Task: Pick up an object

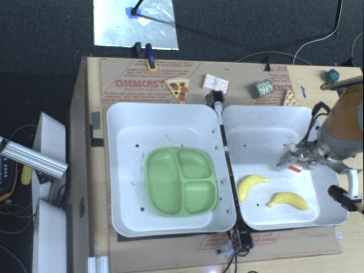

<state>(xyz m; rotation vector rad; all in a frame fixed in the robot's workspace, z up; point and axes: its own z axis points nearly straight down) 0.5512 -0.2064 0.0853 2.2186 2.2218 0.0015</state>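
Note:
Two yellow bananas lie in the right bin: one close to its left wall, the other near its front edge. My gripper hangs low over the right part of this bin, behind and above both bananas, with a small red-and-white piece just below it. No object shows in its grasp. The grey arm with its orange band comes in from the right. A green divided plate rests in the left bin.
On the cardboard behind the bins lie a toy pizza slice, a white card, a green can and a teal object. A black divider runs between the bins. Cables trail at the back right.

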